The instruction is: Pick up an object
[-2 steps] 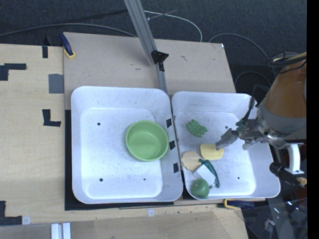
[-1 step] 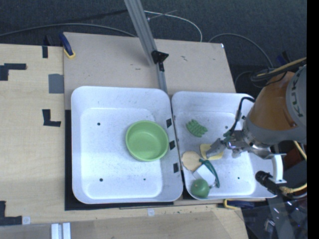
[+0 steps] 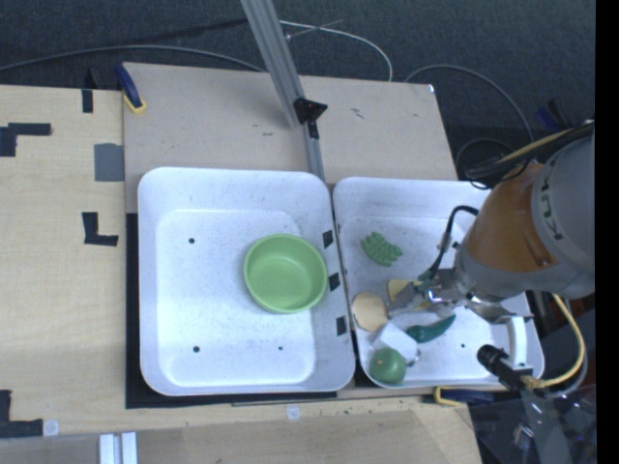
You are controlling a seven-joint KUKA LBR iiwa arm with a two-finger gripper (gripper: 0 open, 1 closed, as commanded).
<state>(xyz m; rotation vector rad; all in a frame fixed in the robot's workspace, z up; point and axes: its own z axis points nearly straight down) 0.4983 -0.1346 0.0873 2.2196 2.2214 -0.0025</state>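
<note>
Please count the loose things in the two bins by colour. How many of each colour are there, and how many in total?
Green: 3, the bowl, the ridged piece and the ball
Teal: 1, the curved piece
Tan: 2, the round piece and the small piece
White: 1, the block
Total: 7

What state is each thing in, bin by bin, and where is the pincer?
Green bowl: upright, in the left bin.
Green ridged piece: lying flat in the right bin.
Round tan piece: lying near the divider.
Green ball: resting at the near edge.
Teal piece: lying beside the pincer.
Pincer: low over the right bin's objects.
</note>
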